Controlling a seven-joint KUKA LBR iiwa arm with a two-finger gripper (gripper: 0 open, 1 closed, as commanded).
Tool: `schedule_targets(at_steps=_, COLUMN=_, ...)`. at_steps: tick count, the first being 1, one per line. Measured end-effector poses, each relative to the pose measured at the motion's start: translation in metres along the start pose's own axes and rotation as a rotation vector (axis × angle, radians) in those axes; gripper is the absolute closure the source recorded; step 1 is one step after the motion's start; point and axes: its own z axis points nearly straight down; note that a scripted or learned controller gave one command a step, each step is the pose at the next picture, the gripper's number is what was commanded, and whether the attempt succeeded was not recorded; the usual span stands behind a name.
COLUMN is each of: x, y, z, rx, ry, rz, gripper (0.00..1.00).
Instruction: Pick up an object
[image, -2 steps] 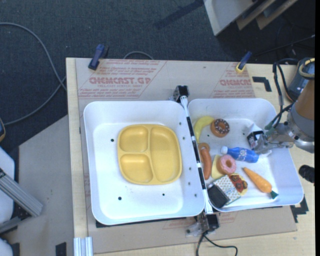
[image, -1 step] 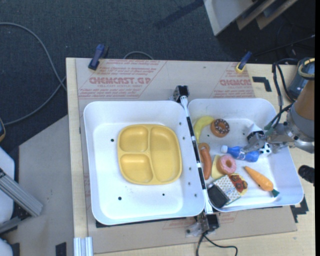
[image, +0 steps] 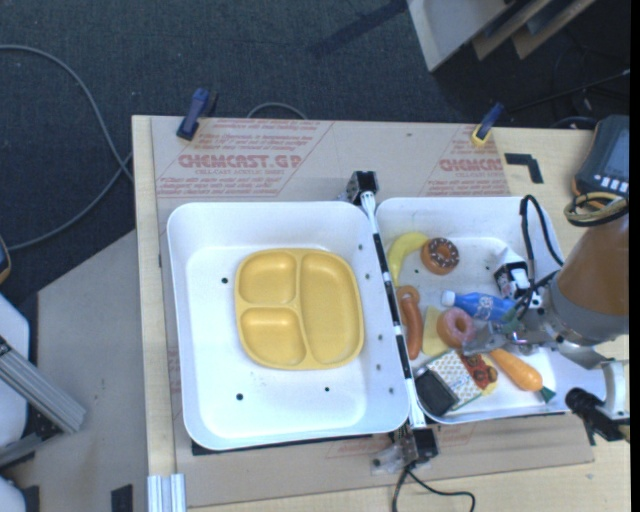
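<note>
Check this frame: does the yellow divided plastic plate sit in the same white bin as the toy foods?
No, the yellow divided plate lies alone in the left white bin, while the chocolate doughnut and orange carrot lie in the right bin.

A robot arm (image: 600, 290) with a broad orange band above a grey wrist section. Black cables loop along its side near a small white and black fitting. Its end effector (image: 507, 325) looks dark and compact.
</note>
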Motion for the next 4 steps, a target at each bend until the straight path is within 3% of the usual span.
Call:
schedule_targets(at_steps=1, x=0.001, y=0.004, z=-0.011, rx=-0.012, ry=-0.001, rz=0.000, gripper=1.00)
schedule_targets(at_steps=2, x=0.054, y=0.000, z=-0.051, rx=0.001, ry=0.001, rz=-0.001, gripper=1.00)
schedule_targets(at_steps=3, x=0.124, y=0.040, z=-0.093, rx=0.002, ry=0.002, rz=-0.002, gripper=1.00)
schedule_targets(at_steps=4, x=0.123, y=0.040, z=-0.093, rx=0.003, ry=0.001, rz=-0.001, gripper=0.00)
